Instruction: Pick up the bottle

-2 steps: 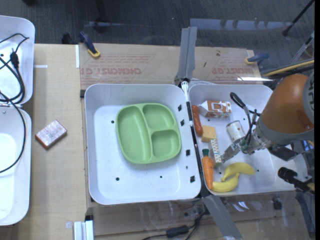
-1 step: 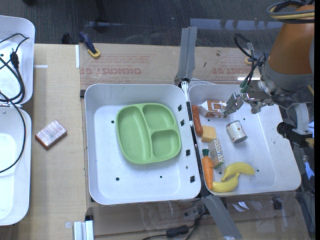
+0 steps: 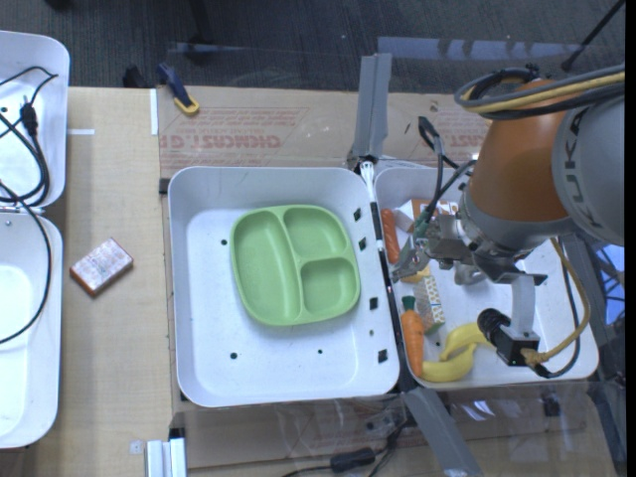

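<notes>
Your gripper point(image 3: 429, 251) hangs over the right bin point(image 3: 576, 361), largely hidden under the orange-banded arm point(image 3: 527, 157); you cannot tell how it is set or whether it has anything. No bottle can be made out for certain among the clutter beneath. Just near of it lie a carrot point(image 3: 411, 334) and a banana point(image 3: 452, 354). The left bin point(image 3: 189, 296) holds a green divided plate point(image 3: 295, 263). The cardboard point(image 3: 248, 127) beyond carries red mirrored lettering you can't read.
</notes>
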